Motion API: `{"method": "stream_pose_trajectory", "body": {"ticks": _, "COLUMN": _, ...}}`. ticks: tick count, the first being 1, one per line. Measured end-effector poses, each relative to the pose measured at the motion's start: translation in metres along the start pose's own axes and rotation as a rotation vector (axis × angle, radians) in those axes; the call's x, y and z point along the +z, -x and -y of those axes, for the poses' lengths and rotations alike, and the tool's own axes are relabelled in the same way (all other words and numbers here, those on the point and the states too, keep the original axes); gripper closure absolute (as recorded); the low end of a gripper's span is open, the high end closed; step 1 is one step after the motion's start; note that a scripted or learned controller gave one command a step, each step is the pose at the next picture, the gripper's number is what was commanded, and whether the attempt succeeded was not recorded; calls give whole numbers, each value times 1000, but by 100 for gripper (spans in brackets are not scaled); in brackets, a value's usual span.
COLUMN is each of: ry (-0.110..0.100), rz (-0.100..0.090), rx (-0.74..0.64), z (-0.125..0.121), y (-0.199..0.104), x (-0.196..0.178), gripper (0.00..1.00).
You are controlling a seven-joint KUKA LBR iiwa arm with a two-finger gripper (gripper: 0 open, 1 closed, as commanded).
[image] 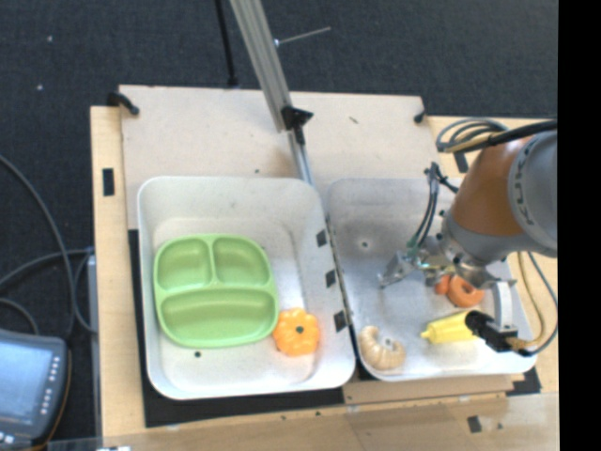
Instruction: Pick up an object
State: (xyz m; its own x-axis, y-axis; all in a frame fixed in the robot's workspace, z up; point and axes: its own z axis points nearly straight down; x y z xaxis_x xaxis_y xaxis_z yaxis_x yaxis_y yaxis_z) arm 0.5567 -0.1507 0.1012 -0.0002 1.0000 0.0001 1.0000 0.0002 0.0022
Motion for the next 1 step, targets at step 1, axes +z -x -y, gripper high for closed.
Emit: {"method": "stream_pose_trajectory", "body": {"ticks": 1, "ry": 0, "rz": 0, "rx": 3, "z": 0, "y": 0, "x": 0, "gripper": 0}}
